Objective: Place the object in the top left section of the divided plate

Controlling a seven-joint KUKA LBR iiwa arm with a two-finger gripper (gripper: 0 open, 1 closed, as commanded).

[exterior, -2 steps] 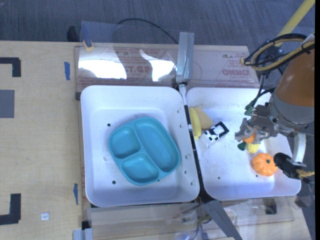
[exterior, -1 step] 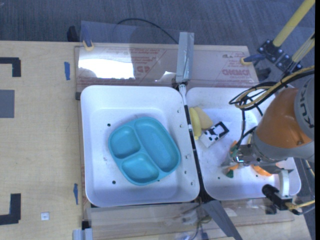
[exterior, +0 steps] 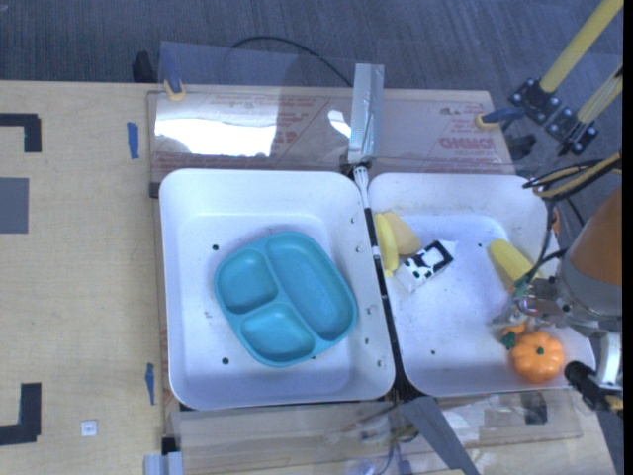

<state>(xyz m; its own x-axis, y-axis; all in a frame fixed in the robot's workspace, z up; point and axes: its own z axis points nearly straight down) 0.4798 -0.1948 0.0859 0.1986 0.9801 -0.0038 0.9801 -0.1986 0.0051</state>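
A blue divided plate (exterior: 286,296) with three sections lies tilted in the left bin (exterior: 188,216). In the right bin (exterior: 455,354) lie a yellow banana-like piece (exterior: 394,237), a black and white toy (exterior: 428,262), a yellow corn-like piece (exterior: 510,259) and an orange fruit with a green stem (exterior: 537,355). My gripper (exterior: 526,308) hangs low at the right bin's right side, just above the orange fruit and below the corn-like piece. Nothing visible is held by it.
The arm with its orange band (exterior: 601,250) comes in over the right bin's right edge. A raised divider (exterior: 376,265) separates the two bins. Clear plastic sheeting (exterior: 257,127) and a metal post (exterior: 366,112) stand behind the bins. Yellow rods (exterior: 584,33) cross the top right.
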